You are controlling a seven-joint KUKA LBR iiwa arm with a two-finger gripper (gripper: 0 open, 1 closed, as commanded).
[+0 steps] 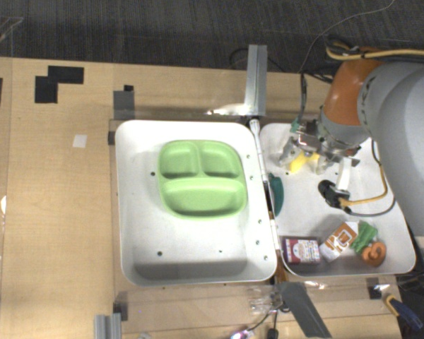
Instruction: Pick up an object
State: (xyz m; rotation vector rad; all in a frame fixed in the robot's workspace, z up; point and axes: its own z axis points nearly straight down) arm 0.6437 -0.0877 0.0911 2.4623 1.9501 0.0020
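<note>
Both white bins point(127, 260) and the surrounding bench point(49, 210) are being viewed at a slant from one fixed camera mounted well above them.

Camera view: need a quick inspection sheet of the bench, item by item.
Surface: wooden bench bearing two white bins, left bin and right bin.
Job's things: right bin holds a yellow object under the claw, a dark teal item at its left wall, a maroon packet, an orange-and-white packet, a green piece and an orange piece.
Clutter: green divided plate in the left bin.
Grippers: claw low over the right bin's far end; finger state unclear.
Cables: yellow and black cable looping by the wrist.
Surroundings: dark carpet behind the bench.
</note>
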